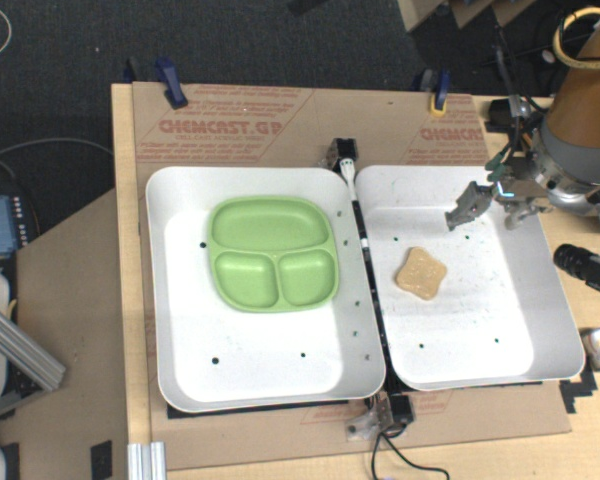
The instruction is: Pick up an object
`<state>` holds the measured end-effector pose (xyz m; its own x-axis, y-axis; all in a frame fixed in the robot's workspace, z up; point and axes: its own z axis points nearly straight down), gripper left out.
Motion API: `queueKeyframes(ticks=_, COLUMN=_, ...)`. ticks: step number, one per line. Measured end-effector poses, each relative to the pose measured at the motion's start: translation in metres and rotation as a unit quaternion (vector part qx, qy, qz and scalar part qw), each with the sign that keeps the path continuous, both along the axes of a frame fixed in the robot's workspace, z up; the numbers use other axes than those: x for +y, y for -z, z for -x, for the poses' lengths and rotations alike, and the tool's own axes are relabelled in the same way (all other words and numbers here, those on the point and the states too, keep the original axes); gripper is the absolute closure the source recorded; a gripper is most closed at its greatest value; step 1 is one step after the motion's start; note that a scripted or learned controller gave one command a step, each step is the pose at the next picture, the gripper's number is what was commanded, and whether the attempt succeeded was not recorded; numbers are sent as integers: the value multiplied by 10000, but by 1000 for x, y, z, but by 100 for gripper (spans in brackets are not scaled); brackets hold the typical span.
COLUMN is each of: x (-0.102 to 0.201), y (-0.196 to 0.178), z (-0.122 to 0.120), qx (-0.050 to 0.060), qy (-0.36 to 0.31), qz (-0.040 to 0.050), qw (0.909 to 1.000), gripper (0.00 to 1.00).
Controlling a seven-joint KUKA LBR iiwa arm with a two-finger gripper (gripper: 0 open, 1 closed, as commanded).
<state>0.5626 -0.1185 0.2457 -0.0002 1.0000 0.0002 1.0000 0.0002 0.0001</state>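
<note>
A tan, roughly square object [421,272] lies flat on the floor of the right bin [540,298], near its left middle. My gripper [492,211] hangs over the upper right part of that bin, up and to the right of the tan object and apart from it. Its two grey fingers [466,208] are spread apart with nothing between them, so it is open. The arm with its orange band [580,108] reaches in from the right edge.
A green three-compartment plate [273,252] rests in the upper middle of the left bin [180,298]. A black rail [365,258] runs between the two bins. Clamps [170,80] hold the cardboard base at the back.
</note>
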Motion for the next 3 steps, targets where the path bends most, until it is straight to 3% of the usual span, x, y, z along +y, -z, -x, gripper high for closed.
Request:
queueKeyframes(ticks=1, x=51, y=50, z=48, qx=54, qy=-17, qz=-22, qw=10000, gripper=0)
queueKeyframes(ticks=2, x=15, y=132, z=26, qx=48, qy=17, qz=-2, qw=10000, gripper=0)
queueKeyframes(ticks=3, x=19, y=161, z=-4, qx=-16, qy=-6, qz=-5, qw=10000, gripper=0)
